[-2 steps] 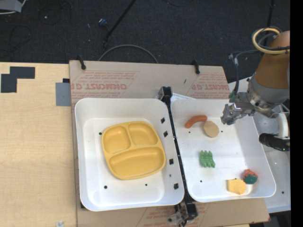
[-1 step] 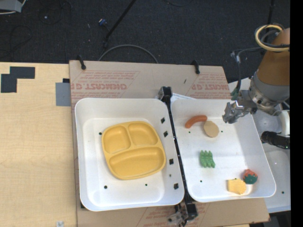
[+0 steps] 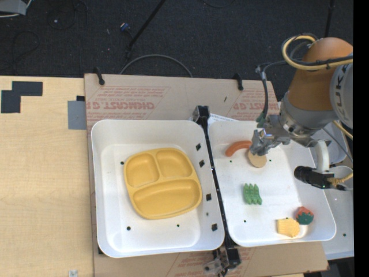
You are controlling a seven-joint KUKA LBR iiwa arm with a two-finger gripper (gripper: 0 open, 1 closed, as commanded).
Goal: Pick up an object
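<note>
We are logging the pick as not yet done: nothing is showing between the fingers of the gripper (image 3: pixel 260 149), which is hanging low at about 11 o'clock in the right bin (image 3: pixel 323 235), right over a tan disc (image 3: pixel 258 160) and just beside an orange sausage (image 3: pixel 235 148) at its 9 o'clock. Grasp and lift are remaining. A green block (image 3: pixel 252 194) is sitting mid-bin; a yellow piece (image 3: pixel 288 228) and a red-green piece (image 3: pixel 305 216) at 5 o'clock. We are finding the gripper too small and shadowed to say whether it is apart or together, and whether it is touching the disc.
</note>
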